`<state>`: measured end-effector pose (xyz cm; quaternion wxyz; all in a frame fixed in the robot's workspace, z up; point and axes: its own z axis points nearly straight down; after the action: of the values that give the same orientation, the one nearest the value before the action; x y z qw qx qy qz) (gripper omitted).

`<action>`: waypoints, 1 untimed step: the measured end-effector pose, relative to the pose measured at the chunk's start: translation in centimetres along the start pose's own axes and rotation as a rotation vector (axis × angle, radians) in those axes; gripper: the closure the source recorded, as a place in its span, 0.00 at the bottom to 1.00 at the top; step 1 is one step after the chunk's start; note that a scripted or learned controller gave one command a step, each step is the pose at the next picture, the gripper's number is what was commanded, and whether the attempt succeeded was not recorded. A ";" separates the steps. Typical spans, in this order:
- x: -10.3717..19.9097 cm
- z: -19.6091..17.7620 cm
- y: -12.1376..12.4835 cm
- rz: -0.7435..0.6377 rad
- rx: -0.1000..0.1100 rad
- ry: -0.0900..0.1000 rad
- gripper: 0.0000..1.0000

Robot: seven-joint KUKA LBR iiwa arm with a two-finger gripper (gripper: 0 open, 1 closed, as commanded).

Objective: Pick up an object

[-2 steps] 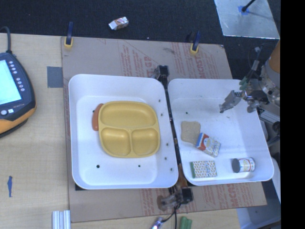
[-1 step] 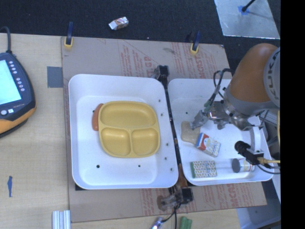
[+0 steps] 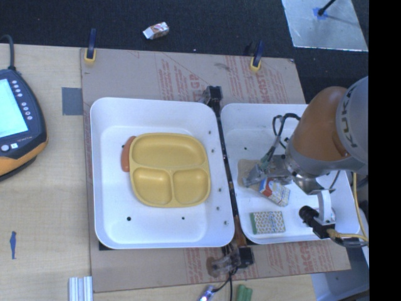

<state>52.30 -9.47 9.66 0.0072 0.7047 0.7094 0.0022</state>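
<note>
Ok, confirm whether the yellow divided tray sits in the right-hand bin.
No, the yellow divided tray lies in the left bin, while the arm reaches into the right bin.

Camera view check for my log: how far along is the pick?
Done: the arm has reached into the right bin, its gripper low among the small items. In hand: nothing visibly held. Left: grasp and lift; the green packet lies untouched.

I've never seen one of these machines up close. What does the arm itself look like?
The arm is bulky and rounded, with a grey shell and a broad orange band above the wrist. Thin black cables loop beside it. Its grey metal gripper is at the end, and dark lettering marks the grey shell.
</note>
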 end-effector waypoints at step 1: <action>-0.1 -1.1 0.2 -0.004 -0.001 -0.002 1.00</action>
<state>52.44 -9.60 10.78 0.0084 0.7034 0.7108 0.0021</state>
